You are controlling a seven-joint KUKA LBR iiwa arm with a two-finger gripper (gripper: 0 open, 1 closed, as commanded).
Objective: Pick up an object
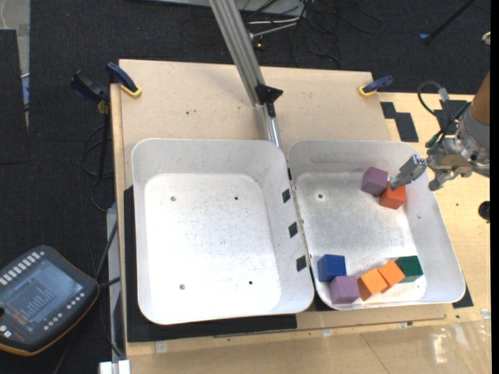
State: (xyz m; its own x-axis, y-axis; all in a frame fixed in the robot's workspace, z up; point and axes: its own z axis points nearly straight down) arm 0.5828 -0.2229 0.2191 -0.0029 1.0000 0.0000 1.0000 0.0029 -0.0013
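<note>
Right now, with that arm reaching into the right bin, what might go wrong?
The pincer sits by the red-orange foam cube, which touches the purple foam cube. It may nudge the purple one or clamp both. The red-orange cube lies near the right white bin's wall, so a finger could scrape it.

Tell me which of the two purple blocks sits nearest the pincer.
The purple block at the far side of the right bin, touching the red-orange block, right beside the pincer. The other purple block lies at the bin's near edge.

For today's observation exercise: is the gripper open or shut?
Open: the gripper has its two fingers spread apart over the right bin, beside the orange block, with nothing between them.
</note>
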